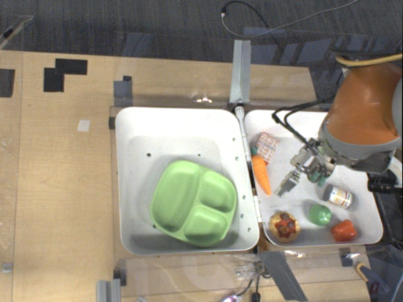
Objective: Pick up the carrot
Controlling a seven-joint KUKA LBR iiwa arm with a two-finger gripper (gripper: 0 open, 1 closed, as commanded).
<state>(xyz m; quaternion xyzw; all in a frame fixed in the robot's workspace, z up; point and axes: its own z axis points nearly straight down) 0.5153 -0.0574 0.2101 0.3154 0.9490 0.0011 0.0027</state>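
We see the carrot (261, 175) lying in the right bin (302, 121), close against that bin's left wall. Its long axis runs nearly up and down the picture with a slight slant: the blunt, wider end points toward the far side of the bench and sits a little to the left, while the narrow tip points toward the near side and a little to the right. Just beyond its blunt end lies a small packet (267, 146) with a red and white pattern.

The gripper (291, 181) hangs over the middle of the right bin, to the right of the carrot and apart from it. We can make out metal fingers (286, 186) angled down and to the left, toward the carrot's tip, but we cannot tell whether they are spread or pressed together. Nothing shows between them.

Along the near edge of the right bin we see a round dark-red item (284, 226), a green ball (320, 214) and a red pepper (344, 230). A small jar (339, 197) lies on its side just below the arm.

The left bin (135, 137) holds a green divided plate (193, 202), tilted a little, near its front right part.
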